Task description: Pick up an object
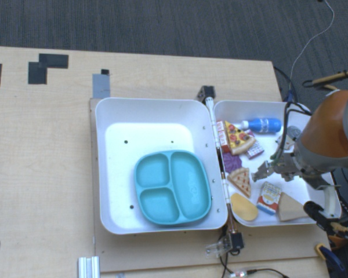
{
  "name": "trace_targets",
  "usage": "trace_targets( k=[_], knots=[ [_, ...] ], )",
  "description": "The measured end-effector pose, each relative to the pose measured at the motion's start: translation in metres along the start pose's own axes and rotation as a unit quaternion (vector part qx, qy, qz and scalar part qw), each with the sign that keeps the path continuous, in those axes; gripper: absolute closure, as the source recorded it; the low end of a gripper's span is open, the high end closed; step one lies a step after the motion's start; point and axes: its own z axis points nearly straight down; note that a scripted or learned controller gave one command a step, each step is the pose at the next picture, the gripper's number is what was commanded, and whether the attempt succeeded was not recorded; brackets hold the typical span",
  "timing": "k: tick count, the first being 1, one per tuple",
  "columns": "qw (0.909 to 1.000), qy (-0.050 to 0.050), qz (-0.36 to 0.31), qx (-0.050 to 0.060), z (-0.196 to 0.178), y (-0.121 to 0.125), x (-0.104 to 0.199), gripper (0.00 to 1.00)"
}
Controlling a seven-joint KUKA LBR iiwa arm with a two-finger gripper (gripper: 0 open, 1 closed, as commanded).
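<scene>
Over the right bin point(261, 106), the gripper point(267, 169) hangs among the toy food, just beside a pizza slice point(241, 181), approach under way and nothing lifted; whether it is open cannot be told; next comes descent onto one piece

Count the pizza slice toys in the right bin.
2. One pizza slice lies near the bin's far left, beside the blue bottle. The other pizza slice lies nearer, left of the gripper. The arm may hide more.
</scene>
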Motion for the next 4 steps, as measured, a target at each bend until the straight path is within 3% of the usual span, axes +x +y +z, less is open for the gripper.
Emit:
trace_targets(
  k=[1,2,3,4],
  knots=[
    [1.0,-0.003,0.002,-0.001,0.019,-0.014,0.035,0.0],
    [1.0,-0.001,0.0,-0.001,0.008,-0.012,0.037,1.0],
    [1.0,0.002,-0.001,0.007,-0.076,-0.016,0.106,1.0],
    [1.0,0.002,-0.001,0.007,-0.076,-0.016,0.106,0.0]
  ],
)
